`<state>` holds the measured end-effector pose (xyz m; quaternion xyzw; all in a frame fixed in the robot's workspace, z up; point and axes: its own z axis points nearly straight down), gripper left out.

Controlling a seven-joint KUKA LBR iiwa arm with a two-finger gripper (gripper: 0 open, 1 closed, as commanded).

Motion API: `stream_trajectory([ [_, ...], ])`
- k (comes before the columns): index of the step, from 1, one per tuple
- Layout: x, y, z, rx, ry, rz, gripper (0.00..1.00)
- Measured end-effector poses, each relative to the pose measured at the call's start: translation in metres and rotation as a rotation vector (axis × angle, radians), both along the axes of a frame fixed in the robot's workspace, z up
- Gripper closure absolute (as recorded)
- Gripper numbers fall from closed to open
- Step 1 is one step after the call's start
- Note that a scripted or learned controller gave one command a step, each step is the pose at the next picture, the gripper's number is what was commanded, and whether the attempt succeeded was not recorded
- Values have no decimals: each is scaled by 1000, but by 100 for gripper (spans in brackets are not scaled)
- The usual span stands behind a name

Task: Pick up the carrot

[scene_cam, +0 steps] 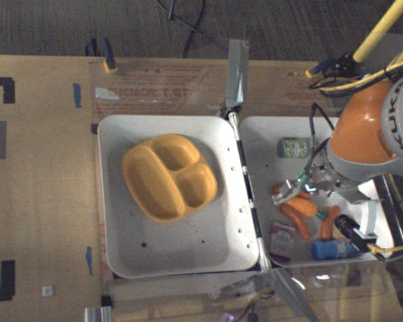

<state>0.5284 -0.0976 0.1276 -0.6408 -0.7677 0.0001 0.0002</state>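
Arm low over right bin [269,136] | gripper [297,188] grip state: can't tell | carrot [299,207] just beneath | tip: straddle its middle, avoid neighbouring sausage [330,221]

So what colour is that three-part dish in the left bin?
The divided dish is yellow-orange all over, with no pattern, seen plainly in the overhead camera view.

Only readable bit is "KU", the start of the brand name, on the grey arm [397,116].
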Motion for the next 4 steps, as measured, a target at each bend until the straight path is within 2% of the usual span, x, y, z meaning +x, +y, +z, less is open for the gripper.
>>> stream_trajectory([
  [1,-32,-40,74,-1,-2,-127,0],
  [2,-26,-9,-40,0,-9,87,0],
  [3,-25,-11,-29,0,-14,82,100],
  [4,3,49,57,0,-3,130,100],
])
